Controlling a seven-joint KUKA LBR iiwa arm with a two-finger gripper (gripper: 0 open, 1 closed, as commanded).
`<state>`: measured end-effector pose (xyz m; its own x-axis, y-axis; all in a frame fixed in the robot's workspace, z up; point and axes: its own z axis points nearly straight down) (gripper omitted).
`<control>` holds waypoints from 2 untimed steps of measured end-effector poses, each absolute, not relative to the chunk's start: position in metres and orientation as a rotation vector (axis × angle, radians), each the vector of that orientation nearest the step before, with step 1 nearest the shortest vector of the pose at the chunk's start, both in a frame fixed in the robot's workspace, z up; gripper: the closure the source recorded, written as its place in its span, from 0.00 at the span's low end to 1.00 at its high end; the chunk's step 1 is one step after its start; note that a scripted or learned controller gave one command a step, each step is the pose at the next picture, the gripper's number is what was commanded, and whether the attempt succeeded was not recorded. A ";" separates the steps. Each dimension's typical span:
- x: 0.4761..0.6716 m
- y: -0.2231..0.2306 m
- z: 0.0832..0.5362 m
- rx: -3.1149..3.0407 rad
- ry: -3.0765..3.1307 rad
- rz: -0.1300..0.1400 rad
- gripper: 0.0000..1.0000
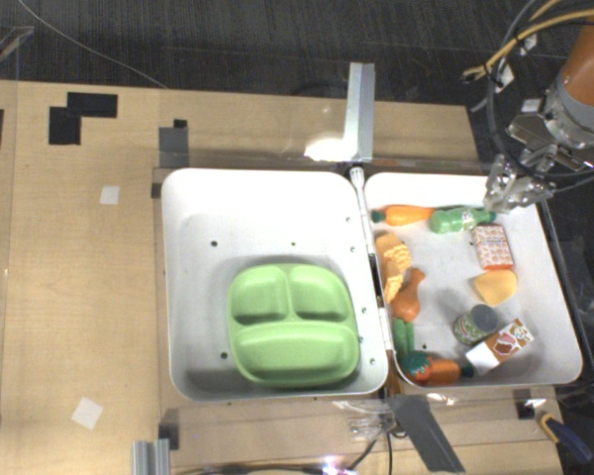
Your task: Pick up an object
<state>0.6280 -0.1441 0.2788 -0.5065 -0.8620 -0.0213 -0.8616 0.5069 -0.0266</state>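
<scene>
Arm (586,77) entering from the upper right, orange band above a grey wrist, yellow and black cables looping over it; gripper (507,194) hanging over the far right corner of the right bin (564,315), metal fingertips pointing down and to the left, set narrowly with nothing seen between them, just beside the green end of a carrot-shaped toy. Left bin (193,265): a single green divided tray (293,325) with three compartments, lying slightly toward the near right of the bin floor. Right bin: candidate objects for the pick, all loose on the floor; an orange carrot with green top (431,217) along the far wall; a small red-and-white packet (492,246) near the gripper; a yellow-orange wedge (495,286) below the packet; a pale yellow ridged piece (393,257) and an orange drumstick-like piece (407,295) against the left wall; a grey round item (474,323) touching a red-and-white carton (501,344) toward the near right; a green and orange vegetable toy (424,362) in the near left corner. A metal post (360,112) stands at the far end of the divide between the bins.
</scene>
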 end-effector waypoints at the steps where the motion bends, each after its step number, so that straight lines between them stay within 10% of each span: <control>1: 0.630 -0.142 0.292 -1.536 2.692 -0.025 1.00; 2: 0.633 -0.141 0.306 -1.526 2.685 -0.031 1.00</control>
<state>0.6327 -0.1411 0.3057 -0.5105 -0.8591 -0.0359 -0.8580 0.5117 -0.0437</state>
